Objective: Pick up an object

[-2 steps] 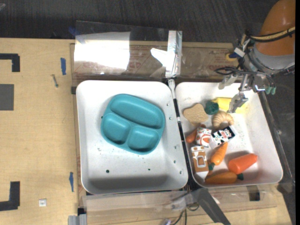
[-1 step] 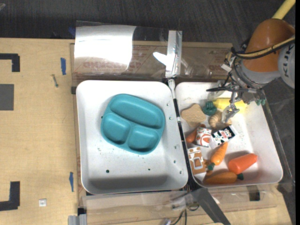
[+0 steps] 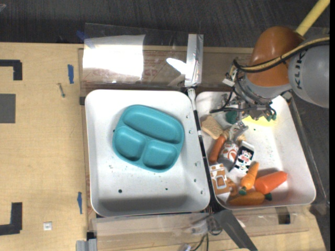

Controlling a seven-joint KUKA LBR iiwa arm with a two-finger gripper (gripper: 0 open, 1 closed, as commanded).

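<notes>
The right bin (image 3: 301,156) holds a heap of small things. A tan wedge (image 3: 211,125) lies at its left wall, with a slim orange piece (image 3: 216,148) just below it. Two printed cards (image 3: 243,158) lie mid-bin, and a brown patterned card (image 3: 220,177) sits lower left. Three toy carrots (image 3: 270,182) lie along the front. My gripper (image 3: 238,128) hangs low over the back left of this bin, just right of the tan wedge and above the cards. A teal bit (image 3: 230,117) and a yellow-green bit (image 3: 263,117) sit partly hidden under the wrist.
The left bin (image 3: 99,182) carries a teal three-compartment plate (image 3: 148,137). A narrow ridge (image 3: 199,140) divides the two bins. A clear plastic sheet (image 3: 136,61) stands behind the left bin. The arm's orange band (image 3: 275,51) and cables overhang the right bin's back edge.
</notes>
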